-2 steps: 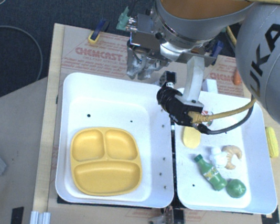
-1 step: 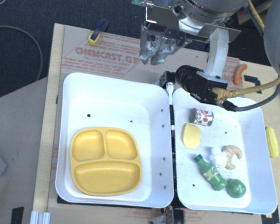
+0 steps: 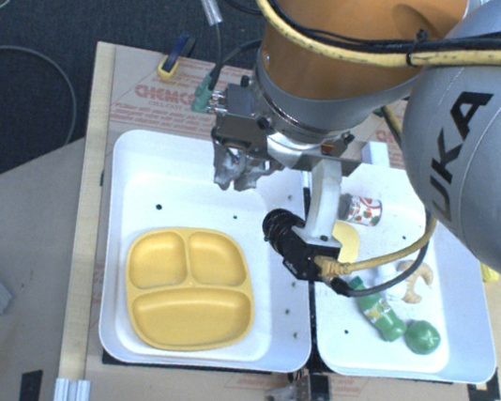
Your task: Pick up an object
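The claw [image 3: 238,172] hangs over the far part of the left bin [image 3: 110,328], its grey fingers pointing down at the white floor. Whether it is spread or pressed together cannot be told from this angle, and nothing shows between its tips.

Nearest the camera, a small black clip with trailing wires [image 3: 306,390] sits at the front edge of the bench, just below where the two bins meet. Behind it, in the left bin, a yellow divided plate [image 3: 188,287] lies flat in the near half, with three compartments, well apart from the claw. In the right bin [image 3: 476,361], the near corner holds a green toy [image 3: 422,337] and a second green piece [image 3: 380,317] just beside it. A little farther back lies a pale curved object [image 3: 419,282], and a flat yellow piece [image 3: 348,243] is partly hidden by a black fitting [image 3: 296,242] and a yellow cable [image 3: 383,259] on the arm. Beyond that, a small can with a red and white label [image 3: 363,210] lies on its side near the back of the right bin.

Farthest back, the arm's orange band [image 3: 356,22] and grey body [image 3: 498,141] cover the upper right, and a cardboard sheet [image 3: 146,87] with red print lies under the bins.
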Robot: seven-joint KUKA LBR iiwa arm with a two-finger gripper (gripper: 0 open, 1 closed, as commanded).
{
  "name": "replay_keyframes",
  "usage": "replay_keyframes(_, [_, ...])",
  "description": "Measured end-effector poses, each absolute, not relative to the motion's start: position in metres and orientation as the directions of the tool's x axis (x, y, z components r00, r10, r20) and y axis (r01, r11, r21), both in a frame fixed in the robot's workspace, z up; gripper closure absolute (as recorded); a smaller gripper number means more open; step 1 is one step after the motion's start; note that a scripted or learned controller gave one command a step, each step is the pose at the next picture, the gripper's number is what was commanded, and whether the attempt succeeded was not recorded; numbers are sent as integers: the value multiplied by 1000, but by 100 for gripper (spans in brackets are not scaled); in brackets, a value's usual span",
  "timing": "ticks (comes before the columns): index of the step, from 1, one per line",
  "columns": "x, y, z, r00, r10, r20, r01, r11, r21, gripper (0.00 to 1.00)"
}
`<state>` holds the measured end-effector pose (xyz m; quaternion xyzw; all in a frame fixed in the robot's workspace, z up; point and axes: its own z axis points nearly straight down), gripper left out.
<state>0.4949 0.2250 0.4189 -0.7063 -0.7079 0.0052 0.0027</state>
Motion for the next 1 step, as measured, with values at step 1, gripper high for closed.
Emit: replay_keyframes(1, [479, 194, 497, 0, 1000, 4, 1000, 0, 8, 100])
